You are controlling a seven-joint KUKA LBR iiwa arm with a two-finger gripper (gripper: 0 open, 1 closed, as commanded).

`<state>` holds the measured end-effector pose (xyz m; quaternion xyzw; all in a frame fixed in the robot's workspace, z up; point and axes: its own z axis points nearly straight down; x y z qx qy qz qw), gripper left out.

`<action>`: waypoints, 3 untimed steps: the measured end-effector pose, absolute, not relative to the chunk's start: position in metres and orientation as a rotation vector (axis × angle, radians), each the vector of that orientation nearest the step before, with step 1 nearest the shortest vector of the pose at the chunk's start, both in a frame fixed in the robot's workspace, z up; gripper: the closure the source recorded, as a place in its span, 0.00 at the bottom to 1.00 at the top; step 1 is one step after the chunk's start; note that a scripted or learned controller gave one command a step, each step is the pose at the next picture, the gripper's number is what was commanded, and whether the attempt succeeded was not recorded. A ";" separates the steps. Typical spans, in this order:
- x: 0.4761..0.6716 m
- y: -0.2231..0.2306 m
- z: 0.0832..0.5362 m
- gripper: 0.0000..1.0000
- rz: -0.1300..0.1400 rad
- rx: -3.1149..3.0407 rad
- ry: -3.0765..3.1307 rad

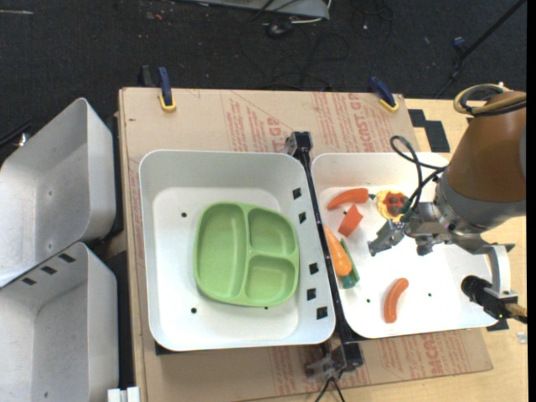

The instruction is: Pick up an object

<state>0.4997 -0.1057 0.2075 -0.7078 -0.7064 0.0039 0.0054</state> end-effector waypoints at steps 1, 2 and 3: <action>0.502 -0.106 0.213 0.00 0.001 -2.220 -2.222; 0.510 -0.103 0.153 0.00 0.005 -2.220 -2.217; 0.512 -0.115 0.096 0.00 0.005 -2.233 -2.218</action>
